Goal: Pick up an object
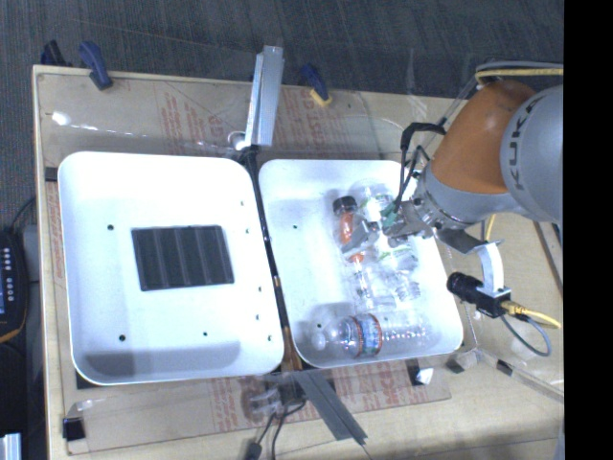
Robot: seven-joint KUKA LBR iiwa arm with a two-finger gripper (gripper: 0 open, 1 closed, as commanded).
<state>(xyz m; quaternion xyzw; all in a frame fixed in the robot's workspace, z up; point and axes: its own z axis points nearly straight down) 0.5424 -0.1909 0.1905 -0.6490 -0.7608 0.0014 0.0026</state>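
Observation:
The right white bin (287,195) holds a heap of clear plastic bottles. A small bottle with an orange label and dark cap (345,218) lies near the bin's middle top. Several clear bottles (383,281) are piled just below it. A bottle with a blue label (359,333) lies on its side along the front wall. My gripper (396,222) is low over the upper right of this bin, right beside the orange-labelled bottle and among the clear ones. Clutter and the wrist hide its tips.
The left white bin (86,175) carries a dark ribbed rectangular pad (182,257) on its floor. A grey metal bar (263,94) rises at the back between the bins. Blue clamps (94,62) sit on the bench's far edge. A metal bracket (326,410) lies at the front.

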